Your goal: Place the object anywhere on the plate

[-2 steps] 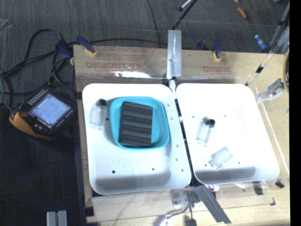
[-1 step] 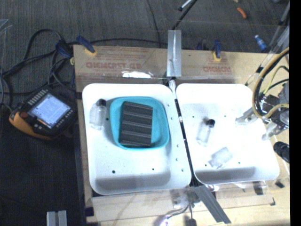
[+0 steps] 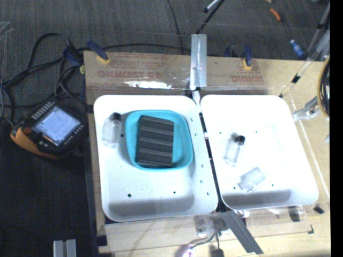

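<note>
A blue square plate (image 3: 185,143) lies in the left white bin (image 3: 155,202), toward its back half. A dark grey ribbed block (image 3: 155,141) rests flat on the plate, roughly centred, with its ridges running across it and blue rim showing on all sides.

Just beside the plate's left edge, on the bin floor, lies a small clear bottle with a black cap (image 3: 111,128); whether it touches the plate is hard to tell. The front half of this bin is bare white, apart from a few small dark dots.

In the right white bin (image 3: 300,159) a second clear bottle with a black cap (image 3: 234,149) lies near the middle, and a crumpled piece of clear plastic (image 3: 251,179) lies near it toward the front, apart from it. Both are well apart from the plate, with the two bin walls between.

The bins touch along their inner edges and sit on a pale wooden surface (image 3: 161,71) with faded red lettering at the back. A metal bar (image 3: 199,60) stands at the back where the bins meet. Clamps grip the back edge, one (image 3: 96,50) at the left and one (image 3: 247,63) further right. A handheld control pendant (image 3: 51,128) with a lit screen lies off the surface to the left, on dark carpet (image 3: 80,9), with black cables (image 3: 40,52) looping around it.
</note>
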